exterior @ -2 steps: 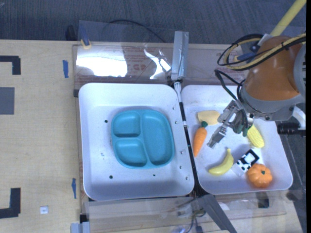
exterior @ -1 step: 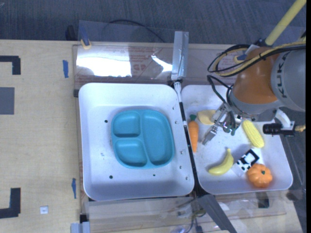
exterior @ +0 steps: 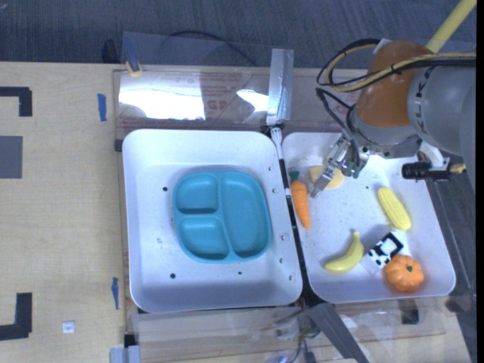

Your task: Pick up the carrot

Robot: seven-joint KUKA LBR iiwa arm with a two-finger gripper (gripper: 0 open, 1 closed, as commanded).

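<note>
The carrot [exterior: 301, 204] lies in the right bin [exterior: 442, 278] against its left wall, long axis running nearly along that wall, just below-left of the tool [exterior: 325, 178], whose fingers look slightly spread and pinch nothing.

We see the gripper [exterior: 327, 177] low over the right bin [exterior: 442, 267].
The carrot [exterior: 301, 203] lies just beside it, along the bin's left wall.
</note>
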